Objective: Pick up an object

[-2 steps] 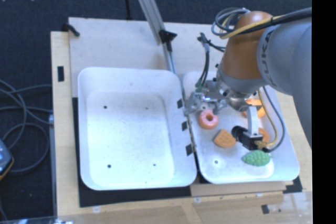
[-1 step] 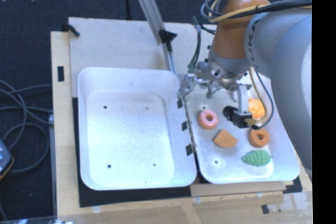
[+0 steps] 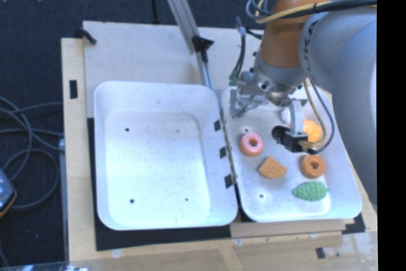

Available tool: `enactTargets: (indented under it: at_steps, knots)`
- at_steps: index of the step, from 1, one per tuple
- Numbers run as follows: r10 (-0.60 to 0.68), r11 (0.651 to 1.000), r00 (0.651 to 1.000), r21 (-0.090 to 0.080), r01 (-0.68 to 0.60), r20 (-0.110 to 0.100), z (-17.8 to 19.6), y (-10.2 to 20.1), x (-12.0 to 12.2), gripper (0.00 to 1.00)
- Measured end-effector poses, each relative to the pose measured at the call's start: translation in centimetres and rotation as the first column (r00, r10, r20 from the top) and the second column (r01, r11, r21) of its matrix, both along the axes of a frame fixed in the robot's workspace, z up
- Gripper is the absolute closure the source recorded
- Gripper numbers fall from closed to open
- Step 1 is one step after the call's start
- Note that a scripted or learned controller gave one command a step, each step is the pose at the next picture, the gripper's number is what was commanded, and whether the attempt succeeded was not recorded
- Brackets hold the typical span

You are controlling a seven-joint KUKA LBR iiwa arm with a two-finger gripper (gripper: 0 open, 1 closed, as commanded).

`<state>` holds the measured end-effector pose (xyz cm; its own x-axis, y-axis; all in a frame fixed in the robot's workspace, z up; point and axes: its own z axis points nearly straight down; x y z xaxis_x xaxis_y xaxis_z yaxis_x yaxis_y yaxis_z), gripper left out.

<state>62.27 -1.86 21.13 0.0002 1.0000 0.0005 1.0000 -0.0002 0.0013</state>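
Hovering at the far left corner of the right bin [image 3: 274,206], the claw [image 3: 237,106] is being held low; how far open it is cannot be told. Nearer the front, a pink donut [image 3: 252,144], an orange wedge [image 3: 272,168] and a green leaf [image 3: 309,191], lengthwise left-to-right, are being carried in that bin.

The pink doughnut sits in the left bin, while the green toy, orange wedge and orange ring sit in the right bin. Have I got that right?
Not quite. The pink doughnut lies in the right bin, close to its left wall, not in the left bin. The camera view shows it there together with the green toy, orange wedge and orange ring.
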Motion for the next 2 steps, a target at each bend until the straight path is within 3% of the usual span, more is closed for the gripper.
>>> enactTargets:
  at_steps: [1, 2]
  knots:
    - [0.0, 1.0, 1.0, 0.0, 0.0, 0.008, 10.1, 0.0, -2.7, 1.0]
    - [-0.005, 1.0, 1.0, -0.002, 0.005, -0.005, 4.8, -5.8, -2.0, 1.0]
